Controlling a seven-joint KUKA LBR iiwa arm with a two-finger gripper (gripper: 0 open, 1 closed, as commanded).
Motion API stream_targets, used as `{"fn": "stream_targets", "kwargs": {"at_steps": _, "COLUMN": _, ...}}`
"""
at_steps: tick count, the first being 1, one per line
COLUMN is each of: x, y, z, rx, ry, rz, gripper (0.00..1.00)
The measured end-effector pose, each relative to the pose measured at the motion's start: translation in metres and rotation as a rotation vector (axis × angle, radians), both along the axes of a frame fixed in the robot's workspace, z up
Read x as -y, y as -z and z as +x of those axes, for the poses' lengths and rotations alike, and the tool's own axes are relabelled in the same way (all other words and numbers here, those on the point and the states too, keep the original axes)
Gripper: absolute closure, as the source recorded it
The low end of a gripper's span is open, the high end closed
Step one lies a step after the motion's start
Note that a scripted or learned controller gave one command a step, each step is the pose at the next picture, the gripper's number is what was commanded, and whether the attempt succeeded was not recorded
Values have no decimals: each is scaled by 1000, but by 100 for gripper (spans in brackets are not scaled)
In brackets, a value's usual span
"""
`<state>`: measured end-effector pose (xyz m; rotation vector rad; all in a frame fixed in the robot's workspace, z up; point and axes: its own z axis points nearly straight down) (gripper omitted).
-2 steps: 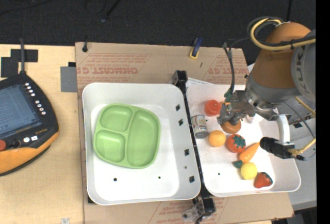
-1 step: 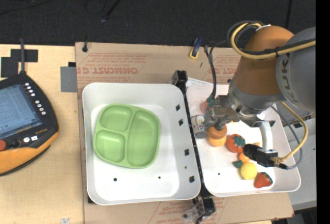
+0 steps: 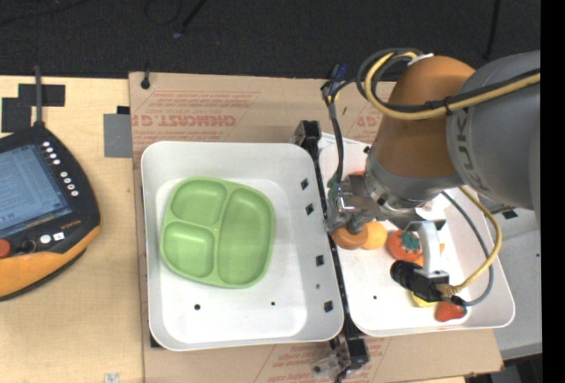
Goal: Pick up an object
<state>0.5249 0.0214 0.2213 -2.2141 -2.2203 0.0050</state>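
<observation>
Two white bins on the worktop [image 3: 79,319], with the gripper [image 3: 346,209] low in the right bin [image 3: 380,306], by its left wall.

Red print on the cardboard sheet [image 3: 265,103] under the bins runs upside down to me, too soft to read surely. An orange toy [image 3: 351,238] lies just under the gripper. I cannot tell how far the gripper is open or whether it grips anything. A yellow toy [image 3: 376,236] touches the orange one, and a red toy [image 3: 450,311] lies near the front corner. A green divided plate [image 3: 217,231] lies in the left bin [image 3: 163,311].
</observation>
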Motion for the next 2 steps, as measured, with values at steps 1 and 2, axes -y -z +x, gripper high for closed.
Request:
{"fn": "stream_targets", "kwargs": {"at_steps": 1, "x": -40, "y": 0, "z": -35, "rx": -2, "ry": -1, "rz": 0, "gripper": 100}}
{"fn": "stream_targets", "kwargs": {"at_steps": 2, "x": -42, "y": 4, "z": -22, "rx": 2, "ry": 3, "rz": -2, "gripper": 100}}
